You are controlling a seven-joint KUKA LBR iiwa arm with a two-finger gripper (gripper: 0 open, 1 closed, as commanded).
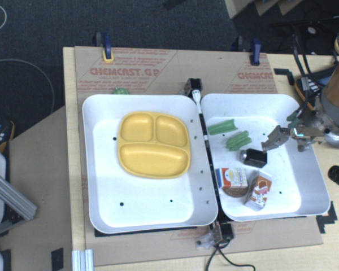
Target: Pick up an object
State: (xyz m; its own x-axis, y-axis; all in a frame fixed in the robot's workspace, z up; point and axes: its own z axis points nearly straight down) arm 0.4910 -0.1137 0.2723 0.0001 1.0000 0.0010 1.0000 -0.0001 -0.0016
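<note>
In the right bin (282,103) lie two green pea pods (220,127) (238,140), a small black block (254,157), a white and orange packet (233,178), a brown disc (235,190) and a red and white carton (261,192). My gripper (285,144) hovers over the right side of this bin, just right of the black block and the lower pod. Its fingers stand apart and open, and nothing is between them. The left finger (273,139) points toward the black block without touching it.
The left bin (101,168) holds a yellow divided plate (154,144). A small green item (121,91) lies on the bench behind the left bin. Blue clamps (106,43) (255,53) sit at the board's far edge. The arm enters from the right.
</note>
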